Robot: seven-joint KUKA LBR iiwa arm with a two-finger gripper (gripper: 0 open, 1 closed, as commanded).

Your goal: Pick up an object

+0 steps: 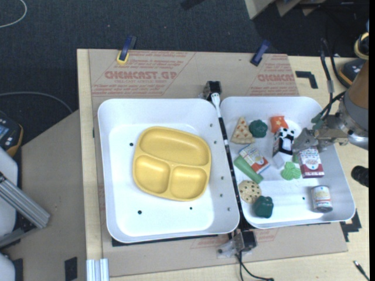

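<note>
My gripper [307, 140] hung low over the right white plastic bin [293, 208]. I could not tell if it was open or shut, or if it held anything. A red and white paper packet [311, 163] lay just under it. A small black and white toy [285, 140] sat right beside it. A bumpy light green toy [290, 171] lay near. A little round tin can [321, 198] stood farther off, toward the bin's front edge. A dark green toy pepper [263, 206] lay farther still. Far away, a yellow plastic plate with three parts [171, 163] lay in the left white bin [117, 157].
</note>
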